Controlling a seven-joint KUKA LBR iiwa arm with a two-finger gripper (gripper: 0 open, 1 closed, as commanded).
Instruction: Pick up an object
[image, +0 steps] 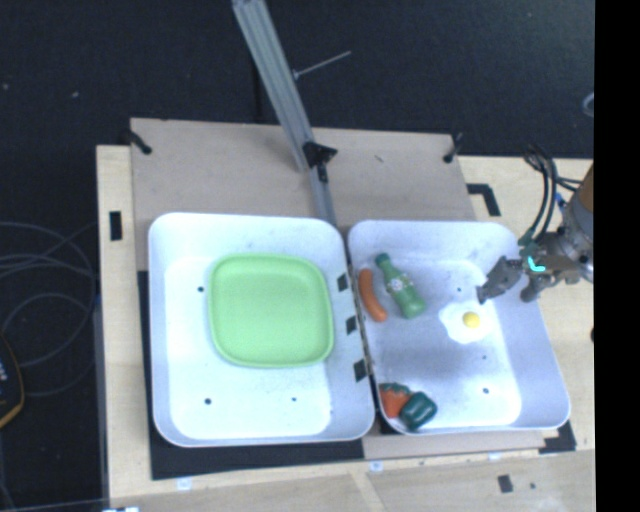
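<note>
In the right bin (520, 400) lie a fried-egg toy (465, 322), a green bottle (401, 288) and an orange sausage (372, 296). An orange-red piece (394, 399) and a dark green piece (419, 408) sit together at the bin's front left corner. My gripper (510, 286) hangs over the right bin's right side, just up and right of the egg. It is open, its two dark fingers spread, with nothing between them.
The left bin (175, 400) holds a light green square plate (270, 308). A grey metal pole (285, 95) slants from the top of the view down to the gap between the bins. The arm's cables (545, 205) loop above the gripper.
</note>
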